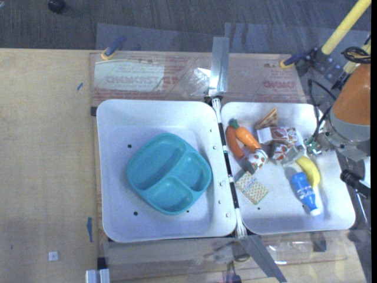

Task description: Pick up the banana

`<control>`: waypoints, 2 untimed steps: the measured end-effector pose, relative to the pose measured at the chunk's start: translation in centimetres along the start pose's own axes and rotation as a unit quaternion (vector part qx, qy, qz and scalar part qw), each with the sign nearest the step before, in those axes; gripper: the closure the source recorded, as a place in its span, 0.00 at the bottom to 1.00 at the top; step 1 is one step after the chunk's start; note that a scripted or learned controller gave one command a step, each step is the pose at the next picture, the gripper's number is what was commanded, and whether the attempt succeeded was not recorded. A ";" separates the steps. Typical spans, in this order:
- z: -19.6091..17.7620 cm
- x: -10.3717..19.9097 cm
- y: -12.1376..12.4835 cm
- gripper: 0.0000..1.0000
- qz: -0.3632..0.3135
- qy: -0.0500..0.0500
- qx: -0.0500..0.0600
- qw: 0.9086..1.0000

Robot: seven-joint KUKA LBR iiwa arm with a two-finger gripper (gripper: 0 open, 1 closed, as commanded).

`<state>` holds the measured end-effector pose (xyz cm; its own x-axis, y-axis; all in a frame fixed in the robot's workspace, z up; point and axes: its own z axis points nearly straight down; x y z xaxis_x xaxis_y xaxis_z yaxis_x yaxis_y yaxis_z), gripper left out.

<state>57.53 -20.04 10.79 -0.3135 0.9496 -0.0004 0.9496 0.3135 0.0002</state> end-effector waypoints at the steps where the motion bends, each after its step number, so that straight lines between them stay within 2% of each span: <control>1: -1.1 -0.2 0.0 1.00 0.001 -0.001 -0.001 1.000; 2: -1.1 -0.2 0.0 0.00 0.001 -0.001 -0.001 1.000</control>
<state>57.59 -20.19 11.87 -0.3110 0.9504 -0.0026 0.9504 0.3111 0.0030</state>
